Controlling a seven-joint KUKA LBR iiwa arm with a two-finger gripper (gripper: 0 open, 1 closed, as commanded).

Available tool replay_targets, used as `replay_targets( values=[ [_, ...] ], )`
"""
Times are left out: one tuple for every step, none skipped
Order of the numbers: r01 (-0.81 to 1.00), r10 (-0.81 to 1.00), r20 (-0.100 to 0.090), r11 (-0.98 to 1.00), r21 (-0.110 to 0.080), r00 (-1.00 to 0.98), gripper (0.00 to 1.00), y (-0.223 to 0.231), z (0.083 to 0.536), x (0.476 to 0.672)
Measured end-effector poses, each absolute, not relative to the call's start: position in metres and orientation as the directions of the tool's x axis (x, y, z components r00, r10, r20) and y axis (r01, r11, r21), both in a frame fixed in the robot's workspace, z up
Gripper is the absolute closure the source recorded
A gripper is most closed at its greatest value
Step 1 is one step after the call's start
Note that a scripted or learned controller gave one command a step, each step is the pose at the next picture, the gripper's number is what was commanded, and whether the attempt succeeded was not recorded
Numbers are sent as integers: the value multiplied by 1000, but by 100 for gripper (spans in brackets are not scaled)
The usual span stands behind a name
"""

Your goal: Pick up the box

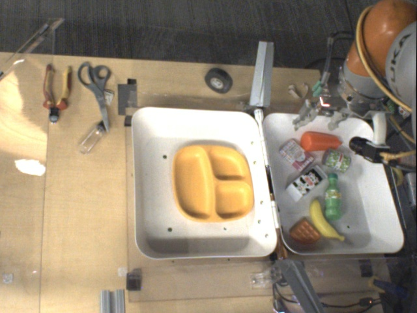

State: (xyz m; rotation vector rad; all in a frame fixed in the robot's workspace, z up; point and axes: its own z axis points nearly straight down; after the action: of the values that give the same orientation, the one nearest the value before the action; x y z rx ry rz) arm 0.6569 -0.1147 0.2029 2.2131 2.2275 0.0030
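Note:
Two small boxes lie in the right bin (381, 237): a pink box (292, 152) near its left wall, and a black and white box (306, 182) just below it. My gripper (320, 119) hangs over the bin's far edge with its fingers spread open and nothing between them. It is above and to the right of the pink box, apart from it. An orange-red oblong item (320, 140) lies directly under the gripper, between it and the boxes.
The right bin also holds a green can (337, 160), a green bottle (332, 199), a banana (324, 221) and a brown item (304, 231). The left bin (153, 175) holds a yellow divided tray (212, 181). Scissors (98, 87), pliers (55, 90) and a tape roll (219, 79) lie on the bench.

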Motion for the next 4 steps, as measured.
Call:
replay_targets(
  values=[
    [998, 999, -5, -44, 35, 44, 0, -109, 123, 665],
    [998, 999, -20, 36, 57, -35, 0, -105, 113, 658],
    [998, 999, -19, 41, 57, -40, 0, -105, 112, 657],
    [996, 999, -22, 44, 76, -43, 100, -103, 131, 662]
  ],
)
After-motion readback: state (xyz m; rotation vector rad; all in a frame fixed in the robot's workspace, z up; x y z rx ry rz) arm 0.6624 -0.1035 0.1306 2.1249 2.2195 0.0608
